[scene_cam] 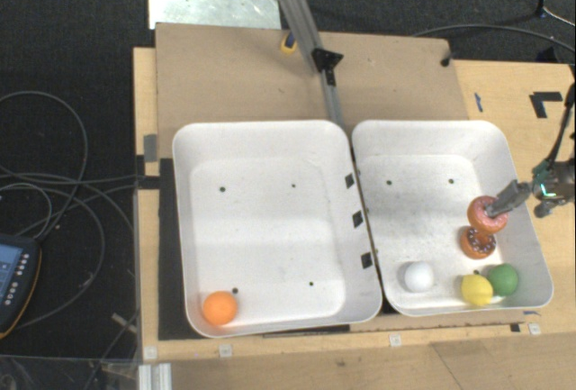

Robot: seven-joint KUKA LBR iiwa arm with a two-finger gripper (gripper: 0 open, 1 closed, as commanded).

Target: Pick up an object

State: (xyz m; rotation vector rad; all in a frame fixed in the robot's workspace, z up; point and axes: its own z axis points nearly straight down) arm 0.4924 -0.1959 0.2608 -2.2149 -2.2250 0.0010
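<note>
Donut toy [487, 214] under the tool [509, 199] — looks light, rigid, slick; pinch across the ring — tool's grip state unclear.

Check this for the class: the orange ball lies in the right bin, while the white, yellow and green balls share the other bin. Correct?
Not quite. The camera view shows the orange ball in the left bin; the white ball, yellow ball and green ball share the other.

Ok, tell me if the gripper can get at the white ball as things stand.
Probably yes. The white ball lies apart from the other things in the right bin, uncovered from above, and the gripper is already over that bin.
</note>
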